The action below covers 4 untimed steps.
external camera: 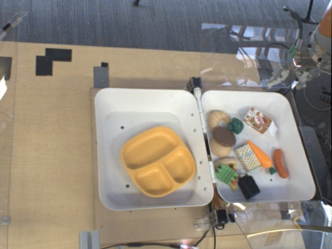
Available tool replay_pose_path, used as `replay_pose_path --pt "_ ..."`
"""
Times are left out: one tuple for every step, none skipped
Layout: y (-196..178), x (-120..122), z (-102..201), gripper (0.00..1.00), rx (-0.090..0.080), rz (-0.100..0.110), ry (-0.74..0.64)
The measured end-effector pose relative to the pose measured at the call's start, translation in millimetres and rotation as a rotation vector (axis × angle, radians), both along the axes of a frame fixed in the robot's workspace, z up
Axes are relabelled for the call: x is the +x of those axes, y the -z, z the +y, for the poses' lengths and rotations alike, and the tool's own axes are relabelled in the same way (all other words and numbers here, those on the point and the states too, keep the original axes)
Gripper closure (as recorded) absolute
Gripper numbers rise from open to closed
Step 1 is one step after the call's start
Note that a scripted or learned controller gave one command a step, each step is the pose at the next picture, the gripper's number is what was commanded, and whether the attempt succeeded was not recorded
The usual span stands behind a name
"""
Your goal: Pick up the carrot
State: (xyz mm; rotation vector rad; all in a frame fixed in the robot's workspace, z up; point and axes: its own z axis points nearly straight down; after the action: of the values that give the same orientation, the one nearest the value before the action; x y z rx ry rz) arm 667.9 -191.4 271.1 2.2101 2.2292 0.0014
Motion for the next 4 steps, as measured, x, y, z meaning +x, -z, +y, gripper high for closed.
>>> replay_pose_path --pt "174 -74 -14 0.00 0.001 0.004 -0.406" --pt "182 -132 52 0.00 -0.006 -0.011 -0.539" --pt "184 -118 32 0.00 0.002 -0.007 -0.478" --pt "182 -159 63 0.00 -0.011 -0.019 -0.655"
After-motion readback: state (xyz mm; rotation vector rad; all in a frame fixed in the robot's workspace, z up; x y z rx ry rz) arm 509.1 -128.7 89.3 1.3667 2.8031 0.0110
